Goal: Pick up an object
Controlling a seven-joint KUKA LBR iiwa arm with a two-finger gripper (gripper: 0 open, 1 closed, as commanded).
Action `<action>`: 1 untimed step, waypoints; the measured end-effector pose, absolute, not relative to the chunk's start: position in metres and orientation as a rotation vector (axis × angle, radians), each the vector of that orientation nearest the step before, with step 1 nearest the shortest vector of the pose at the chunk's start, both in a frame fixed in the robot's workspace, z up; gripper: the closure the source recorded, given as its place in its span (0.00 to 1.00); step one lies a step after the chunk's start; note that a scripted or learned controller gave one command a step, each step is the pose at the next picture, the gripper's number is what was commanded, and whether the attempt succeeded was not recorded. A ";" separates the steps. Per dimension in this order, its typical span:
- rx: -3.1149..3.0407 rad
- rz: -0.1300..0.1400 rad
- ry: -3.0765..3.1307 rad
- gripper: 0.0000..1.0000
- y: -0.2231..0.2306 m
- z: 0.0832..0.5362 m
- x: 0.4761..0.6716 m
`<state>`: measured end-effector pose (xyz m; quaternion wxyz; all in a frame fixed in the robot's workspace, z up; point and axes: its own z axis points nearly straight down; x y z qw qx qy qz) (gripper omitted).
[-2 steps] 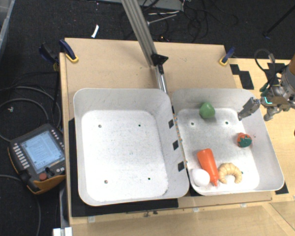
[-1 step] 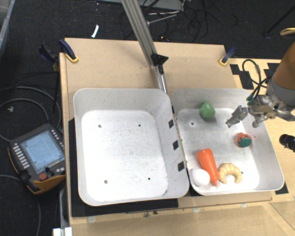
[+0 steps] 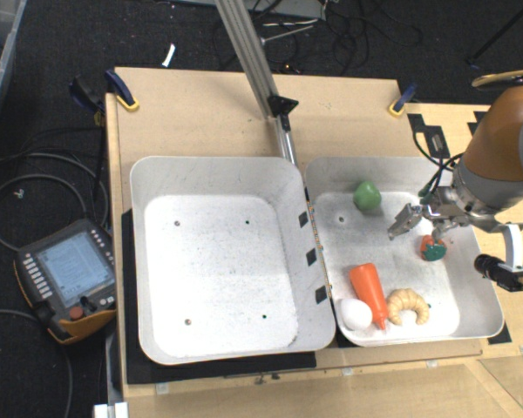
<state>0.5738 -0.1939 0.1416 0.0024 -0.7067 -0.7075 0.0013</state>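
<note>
Two white bins sit side by side on the bench. The left bin point(image 3: 213, 259) has nothing but a few dark specks on its floor. The right bin point(image 3: 471, 316) holds all the objects.

A green ball point(image 3: 367, 196) lies toward the far side of the right bin, left of the gripper. A small red and green toy point(image 3: 433, 250) lies near the bin's middle right, just below the fingers and close to them; whether they touch it cannot be told. At the near side, a carrot point(image 3: 368, 292) lies with its long axis running far to near, slightly tilted, its wide end at the far side and its narrow end pointing toward the near edge. A white egg point(image 3: 356, 314) touches the carrot on its left near end. A croissant point(image 3: 409, 306) curls just right of the carrot, touching it.

The arm point(image 3: 501, 151) reaches in from the right over the right bin. The gripper point(image 3: 423, 222) hangs above the bin floor with its fingers spread apart, one finger point(image 3: 404, 220) pointing left toward the ball, and nothing held between them.
</note>
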 end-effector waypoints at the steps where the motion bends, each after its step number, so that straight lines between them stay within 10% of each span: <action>1: -2.221 0.001 -2.222 0.00 -0.193 0.094 0.574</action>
